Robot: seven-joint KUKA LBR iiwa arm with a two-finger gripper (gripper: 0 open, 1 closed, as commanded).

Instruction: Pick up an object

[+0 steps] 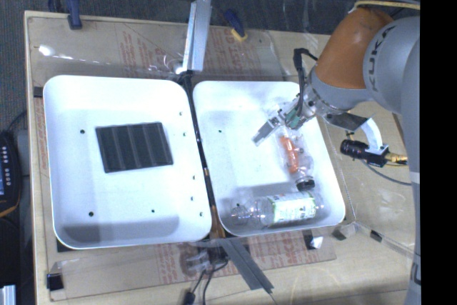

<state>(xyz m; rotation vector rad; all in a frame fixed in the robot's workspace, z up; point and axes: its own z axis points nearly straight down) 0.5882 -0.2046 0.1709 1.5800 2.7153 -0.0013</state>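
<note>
Camera view, looking down at a slant on a counter [107, 275] with two shallow white bins side by side. The left bin [71, 118] holds a dark ribbed rectangular pad [134, 147] near its middle. The right bin [228, 153] holds two clear items: a small bottle with orange contents and a dark cap [295, 158], lying toward three o'clock, and a larger clear plastic bottle with a pale label [282, 210], lying along the six o'clock wall.

The grey arm with its orange band [350, 46] reaches in from three o'clock. Its pincer [275, 123] hangs over the upper right of the right bin, at about eleven o'clock from the small bottle and close to it. How wide it stands cannot be told, and nothing visible sits in it.

Likely risks: the clear, rounded bottles could roll or slip from a squeeze, and the small bottle lies close to the bin wall, which may block a clean descent.
</note>
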